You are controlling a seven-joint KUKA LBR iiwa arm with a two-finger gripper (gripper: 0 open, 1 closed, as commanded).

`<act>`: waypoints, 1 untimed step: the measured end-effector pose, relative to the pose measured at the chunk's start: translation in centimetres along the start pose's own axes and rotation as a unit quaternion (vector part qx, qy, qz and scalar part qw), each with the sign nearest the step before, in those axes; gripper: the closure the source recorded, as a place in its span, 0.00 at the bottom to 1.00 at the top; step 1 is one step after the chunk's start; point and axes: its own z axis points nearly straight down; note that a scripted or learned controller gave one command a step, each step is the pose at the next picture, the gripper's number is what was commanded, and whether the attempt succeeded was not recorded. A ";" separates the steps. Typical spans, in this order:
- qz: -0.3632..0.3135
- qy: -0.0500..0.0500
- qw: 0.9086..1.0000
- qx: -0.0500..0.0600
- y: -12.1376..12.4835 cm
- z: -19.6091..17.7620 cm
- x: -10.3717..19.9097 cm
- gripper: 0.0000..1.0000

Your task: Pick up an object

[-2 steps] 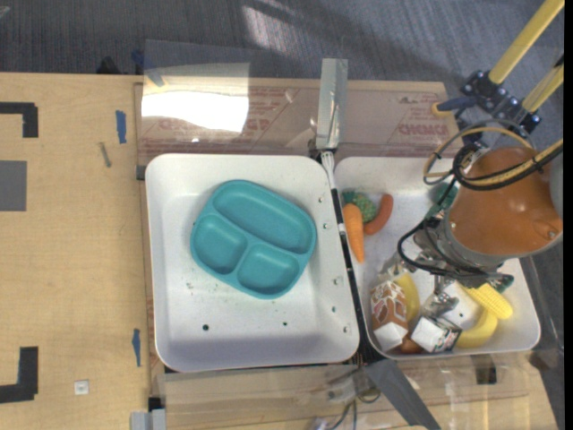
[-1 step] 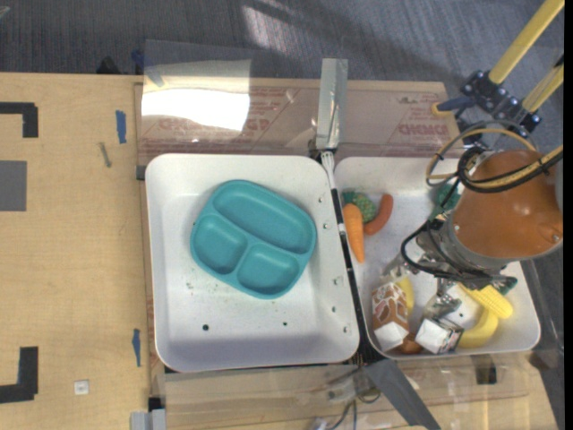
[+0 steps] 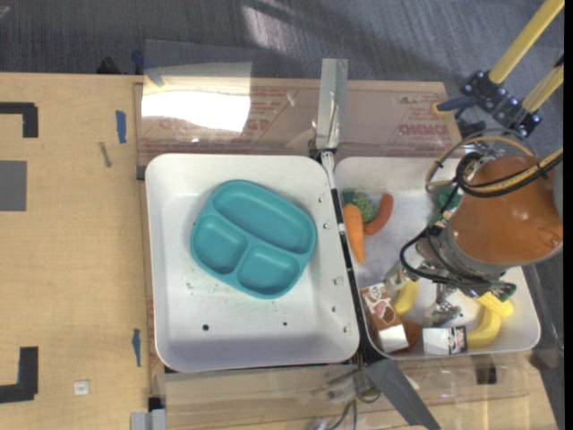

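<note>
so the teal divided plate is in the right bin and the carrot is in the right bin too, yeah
Not quite. The camera view shows the teal divided plate in the left bin, not the right one. The carrot is indeed in the right bin.

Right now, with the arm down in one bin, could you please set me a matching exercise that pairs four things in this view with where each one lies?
Things:
1. teal divided plate
2. carrot
3. banana
4. gripper

Places:
A. against the right bin's left wall, in its far half
B. near corner of the right bin, on the arm's side
C. middle of the left bin
D. low over the toys in the near part of the right bin

Pairs: 1-C, 2-A, 3-B, 4-D
</note>
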 end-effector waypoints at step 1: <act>0.009 0.000 1.000 0.001 0.1 0.0 -0.1 0.00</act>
